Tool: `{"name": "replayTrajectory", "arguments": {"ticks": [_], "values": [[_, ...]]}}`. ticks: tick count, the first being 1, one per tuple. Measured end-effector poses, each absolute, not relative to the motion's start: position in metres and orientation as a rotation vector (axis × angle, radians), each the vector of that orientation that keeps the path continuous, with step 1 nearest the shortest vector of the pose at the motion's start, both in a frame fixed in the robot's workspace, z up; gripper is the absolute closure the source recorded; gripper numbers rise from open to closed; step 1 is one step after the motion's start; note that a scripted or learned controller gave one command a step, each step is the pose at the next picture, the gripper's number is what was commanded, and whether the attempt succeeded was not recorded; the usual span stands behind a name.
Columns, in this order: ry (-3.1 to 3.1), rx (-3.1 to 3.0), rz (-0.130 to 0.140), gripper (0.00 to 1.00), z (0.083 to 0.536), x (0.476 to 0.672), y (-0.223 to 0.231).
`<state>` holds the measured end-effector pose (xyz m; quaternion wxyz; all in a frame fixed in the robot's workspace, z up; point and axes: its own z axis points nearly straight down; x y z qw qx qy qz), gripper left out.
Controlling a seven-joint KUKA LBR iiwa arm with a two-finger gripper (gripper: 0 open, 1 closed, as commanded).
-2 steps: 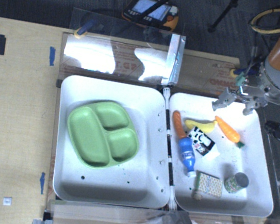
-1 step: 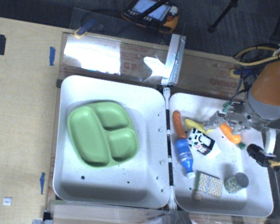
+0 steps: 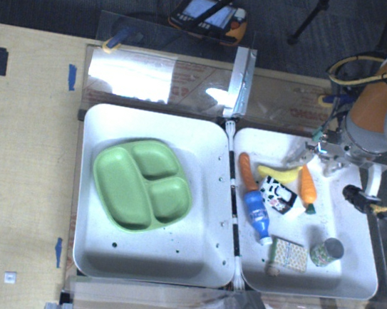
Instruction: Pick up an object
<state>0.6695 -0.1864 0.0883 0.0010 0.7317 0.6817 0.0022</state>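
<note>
Two bins (image 3: 94, 243); two carrots (image 3: 247, 169); one banana (image 3: 279, 173)

Bench (image 3: 19, 160) bearing two white bins (image 3: 94, 243)

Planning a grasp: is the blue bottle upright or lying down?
Lying down. The blue bottle shows its full length along the right bin floor, cap end toward the near side.

Two bins sit side by side on the bench. In the left bin (image 3: 94, 243) a divided plate (image 3: 142, 184) lies left of centre. The right bin (image 3: 358, 279) holds the rest: a carrot (image 3: 248, 170) at its far left, a banana (image 3: 279, 173) just right of it, another carrot (image 3: 307, 187) further right, a patterned pouch (image 3: 277, 195) near the banana, a bottle (image 3: 258, 216) left of it, a box (image 3: 288, 255) nearest, a can (image 3: 327, 251) to its right.
</note>
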Motion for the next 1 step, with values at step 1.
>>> {"name": "replayTrajectory", "arguments": {"ticks": [1], "values": [[2.142, 2.291, 0.005, 1.0, 0.0985, 0.6702, -0.1857]]}}
